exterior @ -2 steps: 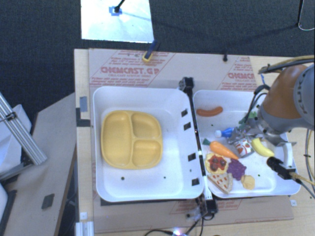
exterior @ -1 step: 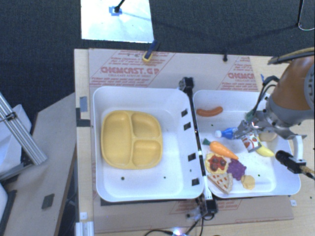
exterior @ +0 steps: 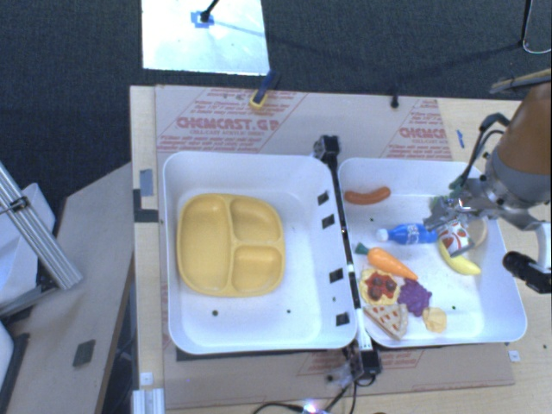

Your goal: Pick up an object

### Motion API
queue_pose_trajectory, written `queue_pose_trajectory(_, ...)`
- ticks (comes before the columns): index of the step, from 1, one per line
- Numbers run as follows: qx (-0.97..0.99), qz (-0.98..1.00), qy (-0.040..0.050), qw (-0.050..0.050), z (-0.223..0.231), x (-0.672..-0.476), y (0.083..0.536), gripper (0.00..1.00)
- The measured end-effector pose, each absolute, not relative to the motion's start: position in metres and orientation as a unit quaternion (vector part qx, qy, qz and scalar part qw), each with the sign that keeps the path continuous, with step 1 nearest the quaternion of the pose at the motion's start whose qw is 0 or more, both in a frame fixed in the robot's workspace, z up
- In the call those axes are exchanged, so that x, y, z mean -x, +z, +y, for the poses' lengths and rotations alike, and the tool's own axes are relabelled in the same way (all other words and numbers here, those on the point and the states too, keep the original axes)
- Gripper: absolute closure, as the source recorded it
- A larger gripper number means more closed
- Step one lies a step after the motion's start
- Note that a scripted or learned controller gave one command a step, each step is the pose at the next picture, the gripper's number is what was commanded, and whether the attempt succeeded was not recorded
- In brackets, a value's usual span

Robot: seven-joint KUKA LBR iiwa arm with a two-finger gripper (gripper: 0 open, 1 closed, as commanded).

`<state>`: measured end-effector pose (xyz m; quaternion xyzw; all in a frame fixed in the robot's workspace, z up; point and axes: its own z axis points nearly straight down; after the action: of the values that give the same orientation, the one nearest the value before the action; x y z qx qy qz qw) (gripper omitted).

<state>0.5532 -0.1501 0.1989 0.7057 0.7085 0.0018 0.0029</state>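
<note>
One small can (exterior: 455,237) sits right under your hand (exterior: 450,215), banana (exterior: 458,261) touching it; hand's opening: cannot tell.

The arm (exterior: 526,145) reached in from the right, wrist bent down, its gripper (exterior: 450,210) low and pointing left.

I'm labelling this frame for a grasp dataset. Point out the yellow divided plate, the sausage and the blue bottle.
yellow divided plate (exterior: 229,244): camera view, middle ridge between its compartments.
sausage (exterior: 367,196): camera view, mid-length.
blue bottle (exterior: 414,233): camera view, middle of its body.
</note>
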Motion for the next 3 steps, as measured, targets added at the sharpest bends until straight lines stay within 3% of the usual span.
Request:
queue_pose_trajectory(1,-0.706,0.709,0.0012,0.002,-0.150,-0.554,0.226,1.00)
queue_pose_trajectory(3,-0.704,0.710,0.0011,0.000,-0.052,-0.530,0.242,1.00)
